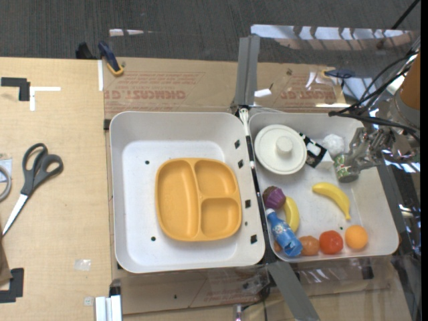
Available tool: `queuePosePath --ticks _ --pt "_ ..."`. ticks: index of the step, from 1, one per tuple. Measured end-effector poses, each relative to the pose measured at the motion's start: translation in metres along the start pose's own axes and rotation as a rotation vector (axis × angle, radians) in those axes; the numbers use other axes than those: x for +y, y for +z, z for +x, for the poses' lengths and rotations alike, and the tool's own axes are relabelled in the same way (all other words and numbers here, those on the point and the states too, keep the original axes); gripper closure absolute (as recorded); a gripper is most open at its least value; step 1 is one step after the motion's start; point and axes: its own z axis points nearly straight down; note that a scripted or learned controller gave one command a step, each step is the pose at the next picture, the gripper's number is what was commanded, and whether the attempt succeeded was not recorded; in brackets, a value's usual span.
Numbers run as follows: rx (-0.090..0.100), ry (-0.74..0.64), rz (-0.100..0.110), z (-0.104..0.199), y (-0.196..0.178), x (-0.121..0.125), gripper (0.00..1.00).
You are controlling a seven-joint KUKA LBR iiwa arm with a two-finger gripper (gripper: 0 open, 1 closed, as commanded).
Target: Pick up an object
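The right bin (388, 199) holds a white round lidded bowl (282, 149), a crumpled white item (332, 142), a banana (332, 196), a second banana (292, 212), a purple piece (273, 196), a blue bottle (282, 231), a brownish-orange fruit (309, 245), a red tomato (331, 241) and an orange (356, 237). My gripper (360, 154) hangs over the bin's far right part. A small green and grey object (346, 169) lies right at its tip; whether it is gripped is unclear. A yellow divided plate (198, 199) lies in the left bin (127, 179).
Scissors (33, 172) lie on the wooden bench at the left. A blue clamp (110, 57) sits at the back by the cardboard sheet (167, 89). Cables and the arm crowd the right edge.
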Motion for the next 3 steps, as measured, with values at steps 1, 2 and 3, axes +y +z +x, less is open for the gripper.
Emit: queuePosePath --ticks 1,2,3 --pt "0.0 0.0 0.0 0.0 0.0 0.0 0.0" --pt "0.002 0.079 -0.001 0.058 0.099 -0.001 0.0" --pt "-0.003 0.075 0.001 0.055 0.088 0.0 1.0"
